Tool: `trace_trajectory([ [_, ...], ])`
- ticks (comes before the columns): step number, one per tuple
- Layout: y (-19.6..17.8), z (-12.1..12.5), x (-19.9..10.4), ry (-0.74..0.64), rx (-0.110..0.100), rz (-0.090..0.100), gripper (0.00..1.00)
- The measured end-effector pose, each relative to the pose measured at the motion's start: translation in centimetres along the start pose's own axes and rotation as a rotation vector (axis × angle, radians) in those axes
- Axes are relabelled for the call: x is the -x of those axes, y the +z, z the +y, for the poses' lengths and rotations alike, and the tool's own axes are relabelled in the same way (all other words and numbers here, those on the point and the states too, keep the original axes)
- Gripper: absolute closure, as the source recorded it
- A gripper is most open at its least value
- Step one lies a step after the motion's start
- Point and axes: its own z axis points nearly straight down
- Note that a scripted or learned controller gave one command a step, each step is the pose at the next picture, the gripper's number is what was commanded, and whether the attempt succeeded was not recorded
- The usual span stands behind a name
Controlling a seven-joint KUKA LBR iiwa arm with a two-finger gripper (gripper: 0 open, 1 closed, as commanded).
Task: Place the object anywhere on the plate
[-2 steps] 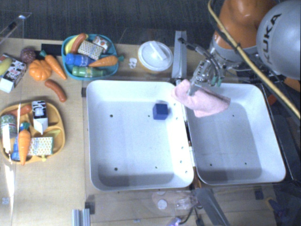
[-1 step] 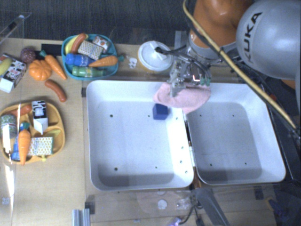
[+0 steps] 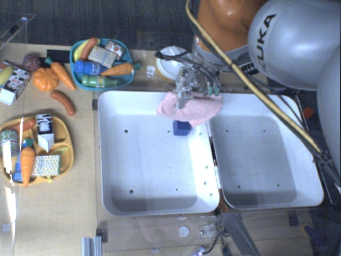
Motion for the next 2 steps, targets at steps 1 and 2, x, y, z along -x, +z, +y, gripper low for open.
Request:
trace_trajectory([
  [1, 1.29, 5.06, 0.37, -0.001, 0.000, 0.002, 1.00],
  [2, 1.20, 5.05, 0.39, -0.001, 0.000, 0.001, 0.00],
])
